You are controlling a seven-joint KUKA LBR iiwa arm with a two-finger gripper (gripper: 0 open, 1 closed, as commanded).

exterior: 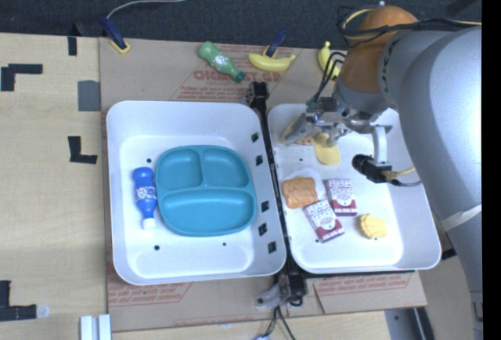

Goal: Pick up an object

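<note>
Well, the gripper (307, 129) hangs low in the right bin (415, 240), fingers spread (nothing between them), beside a yellow piece (327, 152).

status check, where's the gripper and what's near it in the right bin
Gripper low over right bin, upper left corner. Pale yellow piece just beside it, not seen between fingers. Bread slice and two cartons lie nearer the front, apart from it.

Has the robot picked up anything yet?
Not yet. The end effector sits low in the right bin, near its top, right by a pale yellow piece. Nothing shows between its fingers. The biscuit, two small packets and yellow snack lie there, so the pick-up itself is left.
</note>
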